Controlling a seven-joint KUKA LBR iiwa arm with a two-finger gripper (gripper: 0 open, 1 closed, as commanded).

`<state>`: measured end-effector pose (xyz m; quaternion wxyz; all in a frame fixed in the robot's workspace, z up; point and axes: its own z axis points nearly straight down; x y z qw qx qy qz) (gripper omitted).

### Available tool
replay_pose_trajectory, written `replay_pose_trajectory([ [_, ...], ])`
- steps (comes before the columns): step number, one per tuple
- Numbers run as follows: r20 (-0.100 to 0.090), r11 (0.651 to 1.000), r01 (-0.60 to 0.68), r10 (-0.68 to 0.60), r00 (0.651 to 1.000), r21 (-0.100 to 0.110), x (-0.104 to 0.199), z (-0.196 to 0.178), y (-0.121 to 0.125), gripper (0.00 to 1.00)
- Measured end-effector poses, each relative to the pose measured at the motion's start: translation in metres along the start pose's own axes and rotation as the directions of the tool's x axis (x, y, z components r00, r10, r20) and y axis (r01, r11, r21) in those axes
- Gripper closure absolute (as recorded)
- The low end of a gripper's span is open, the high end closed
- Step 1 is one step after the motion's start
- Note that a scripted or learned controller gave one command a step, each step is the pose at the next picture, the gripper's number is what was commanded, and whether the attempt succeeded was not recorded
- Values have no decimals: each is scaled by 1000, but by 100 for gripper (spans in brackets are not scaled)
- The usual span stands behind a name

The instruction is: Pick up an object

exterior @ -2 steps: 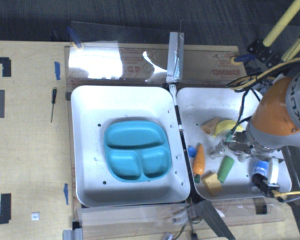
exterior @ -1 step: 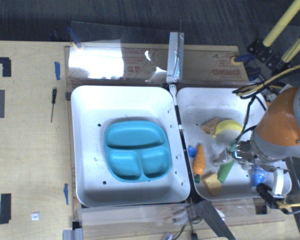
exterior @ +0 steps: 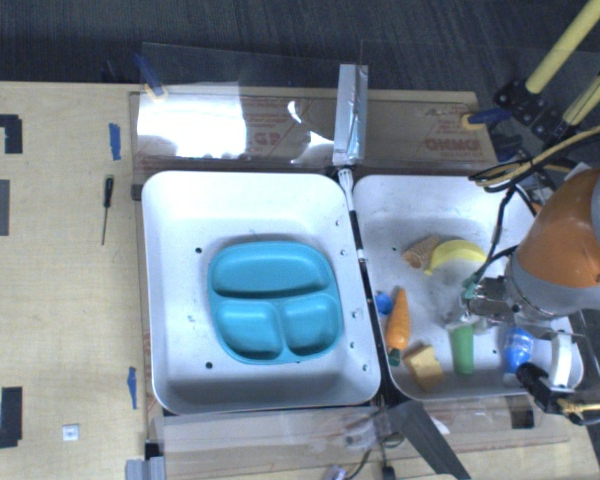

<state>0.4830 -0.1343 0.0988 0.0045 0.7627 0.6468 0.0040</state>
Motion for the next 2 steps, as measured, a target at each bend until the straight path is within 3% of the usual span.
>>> replay_pose_trajectory([
  [1,-5,1000,8,-8,1000,3,86,-89,78,100],
  [2,-2,999,36,-36,999,15,120,-91,9,100],
])
